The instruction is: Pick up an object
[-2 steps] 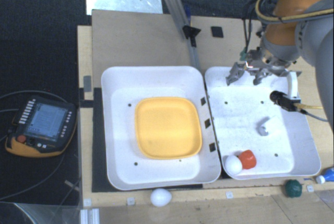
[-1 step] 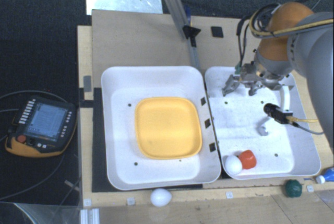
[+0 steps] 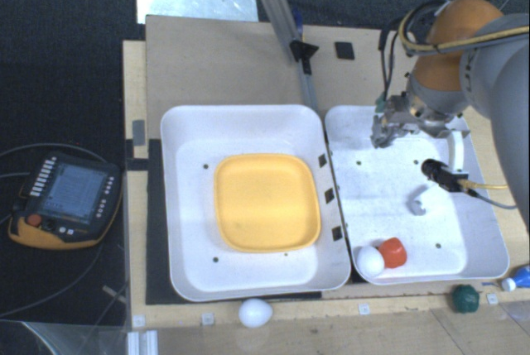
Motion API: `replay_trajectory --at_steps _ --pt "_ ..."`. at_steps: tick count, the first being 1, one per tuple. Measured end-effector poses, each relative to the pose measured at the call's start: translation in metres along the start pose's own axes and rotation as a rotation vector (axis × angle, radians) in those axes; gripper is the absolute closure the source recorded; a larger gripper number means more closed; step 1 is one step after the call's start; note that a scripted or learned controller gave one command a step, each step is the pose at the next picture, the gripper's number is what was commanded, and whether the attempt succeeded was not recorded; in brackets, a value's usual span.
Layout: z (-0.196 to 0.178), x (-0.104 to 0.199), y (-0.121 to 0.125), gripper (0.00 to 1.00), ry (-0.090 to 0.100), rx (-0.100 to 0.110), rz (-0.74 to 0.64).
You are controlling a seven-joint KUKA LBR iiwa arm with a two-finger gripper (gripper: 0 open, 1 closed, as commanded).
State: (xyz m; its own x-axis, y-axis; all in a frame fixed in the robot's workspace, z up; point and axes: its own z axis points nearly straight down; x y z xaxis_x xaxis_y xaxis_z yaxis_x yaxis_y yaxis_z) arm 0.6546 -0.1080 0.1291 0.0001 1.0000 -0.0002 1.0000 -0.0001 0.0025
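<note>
- Camera view: the grey two-finger gripper (image 3: 386,132) is hanging over the back-left part of the right shallow white bin (image 3: 489,258); honestly can't tell how its jaws stand from up here.
- Nothing visible between them.
- Down in that bin's front-left corner there's a small orange-red plastic cup-like piece (image 3: 392,252) touching a white egg-shaped ball (image 3: 369,261), well apart from the gripper.
- A little curved white piece (image 3: 417,202) lies mid-bin.
- Left bin (image 3: 186,262) has a square yellow plastic plate (image 3: 267,201) in its middle.
- Another white egg-shaped object (image 3: 255,313) sits on the bench just in front of the left bin.
</note>
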Motion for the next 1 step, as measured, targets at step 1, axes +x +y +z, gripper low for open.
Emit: replay_trajectory --at_steps 1 --pt "-0.0637 0.0002 0.0031 1.0 0.0 -0.004 -0.001"
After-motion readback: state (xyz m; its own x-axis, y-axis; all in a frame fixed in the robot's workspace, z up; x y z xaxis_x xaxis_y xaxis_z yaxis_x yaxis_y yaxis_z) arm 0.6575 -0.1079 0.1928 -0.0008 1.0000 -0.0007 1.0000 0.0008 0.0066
